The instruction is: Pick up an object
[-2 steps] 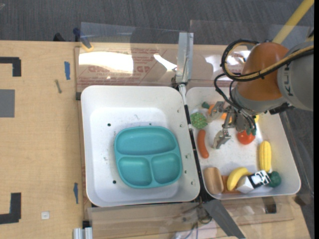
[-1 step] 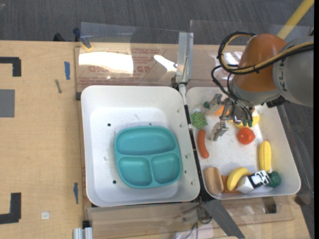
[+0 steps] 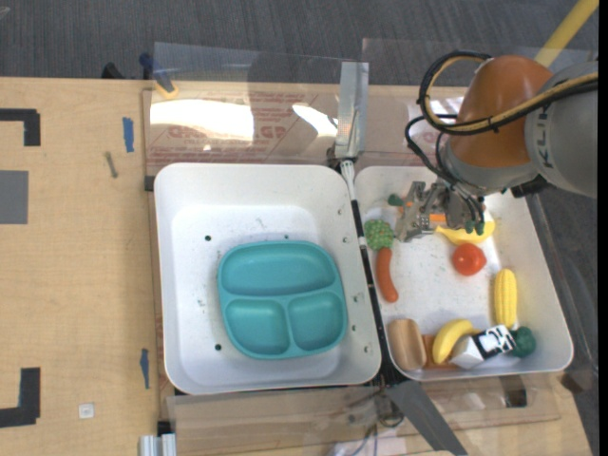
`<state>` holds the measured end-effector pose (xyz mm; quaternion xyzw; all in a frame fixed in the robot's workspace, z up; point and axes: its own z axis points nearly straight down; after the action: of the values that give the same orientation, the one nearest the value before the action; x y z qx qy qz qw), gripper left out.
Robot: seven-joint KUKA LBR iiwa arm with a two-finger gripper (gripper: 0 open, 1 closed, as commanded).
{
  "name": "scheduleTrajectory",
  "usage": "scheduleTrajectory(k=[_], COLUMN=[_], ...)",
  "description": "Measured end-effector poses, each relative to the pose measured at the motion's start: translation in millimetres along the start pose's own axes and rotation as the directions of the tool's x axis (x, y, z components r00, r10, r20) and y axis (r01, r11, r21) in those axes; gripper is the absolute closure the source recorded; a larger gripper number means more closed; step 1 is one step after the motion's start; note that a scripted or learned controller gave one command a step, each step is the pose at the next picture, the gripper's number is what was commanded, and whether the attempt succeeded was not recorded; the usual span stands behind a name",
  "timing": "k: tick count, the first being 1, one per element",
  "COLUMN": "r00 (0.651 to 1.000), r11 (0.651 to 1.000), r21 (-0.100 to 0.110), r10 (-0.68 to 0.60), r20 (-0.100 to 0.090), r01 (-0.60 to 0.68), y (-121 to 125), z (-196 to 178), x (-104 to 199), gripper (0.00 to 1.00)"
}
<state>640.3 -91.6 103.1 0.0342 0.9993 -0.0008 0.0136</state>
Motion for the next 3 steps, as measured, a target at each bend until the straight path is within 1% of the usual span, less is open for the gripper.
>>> scheduleTrajectory(k=[1,2,3], r00=[0.994,0.995,0.995], r11=[0.994,0.996,0.996], r21=[-0.002,-0.003,-0.003], r10=[0.106,-0.091,-0.093], r20=[-0.009,-0.028,-0.025], r01=[-0.106,0.091,0.093], y=[60,-18,-16], z=[-114,-53,-54], x=[-11,4,3], gripper=[1.0,1.0,0.0])
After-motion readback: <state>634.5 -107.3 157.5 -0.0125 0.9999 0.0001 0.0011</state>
